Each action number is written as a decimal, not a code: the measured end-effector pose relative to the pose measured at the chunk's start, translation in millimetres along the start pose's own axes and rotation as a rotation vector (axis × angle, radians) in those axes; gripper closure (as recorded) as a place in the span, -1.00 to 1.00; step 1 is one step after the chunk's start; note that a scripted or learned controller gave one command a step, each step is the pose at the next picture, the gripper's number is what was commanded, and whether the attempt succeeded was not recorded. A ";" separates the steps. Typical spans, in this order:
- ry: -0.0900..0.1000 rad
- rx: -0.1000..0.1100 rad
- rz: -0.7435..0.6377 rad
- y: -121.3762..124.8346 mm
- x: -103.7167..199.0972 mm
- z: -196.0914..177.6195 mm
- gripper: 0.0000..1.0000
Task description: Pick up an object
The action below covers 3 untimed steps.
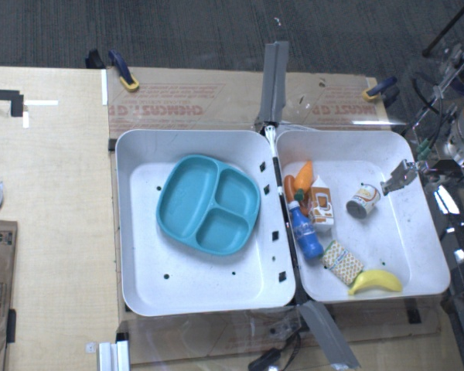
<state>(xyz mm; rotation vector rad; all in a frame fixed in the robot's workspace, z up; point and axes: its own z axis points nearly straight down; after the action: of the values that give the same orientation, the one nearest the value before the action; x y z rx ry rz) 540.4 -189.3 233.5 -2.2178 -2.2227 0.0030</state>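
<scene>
The right bin [417,230] holds several objects. A small silver can [363,200] lies on its side near the middle. A blue bottle [304,232] lies along the left wall, with an orange carrot [301,178] above it and a small orange-and-white carton [321,205] beside it. A patterned pouch [342,262] and a yellow banana [375,282] lie near the front. My gripper [397,179] hangs over the bin's right side, just right of the can and slightly above it, with nothing seen held in it.
A blue divided plate [209,204] lies in the left bin [131,230]. A grey divider post [274,83] stands between the bins at the back. Clamps [124,72] sit on the bench's far edge. Cables and arm parts [445,153] crowd the right side.
</scene>
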 end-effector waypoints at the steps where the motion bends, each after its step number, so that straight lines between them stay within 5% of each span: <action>1: -0.001 -0.003 -0.015 39.9 -25.1 102.3 -1.00; 2: 0.001 -0.001 0.083 46.9 -10.8 142.6 -1.00; 3: 0.001 0.000 0.078 -44.0 19.1 142.8 -1.00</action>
<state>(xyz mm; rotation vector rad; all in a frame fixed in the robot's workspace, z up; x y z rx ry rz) 496.1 -170.4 90.8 -2.3020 -2.1343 0.0023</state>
